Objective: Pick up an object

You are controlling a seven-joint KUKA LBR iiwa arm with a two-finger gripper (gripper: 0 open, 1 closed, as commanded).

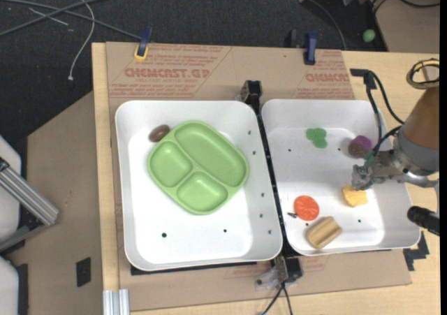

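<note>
Hovering hand (362,175), grip state unclear, over right bin (335,114) holding five items; left bin (140,167) holding two.

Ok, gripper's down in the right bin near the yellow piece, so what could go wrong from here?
The gripper sits just above the yellow piece, seemingly at its edge, so a close may clip it and push it away rather than trap it. The purple piece lies close on the other side and could be nudged. The bin wall is near, leaving little room to correct.
</note>
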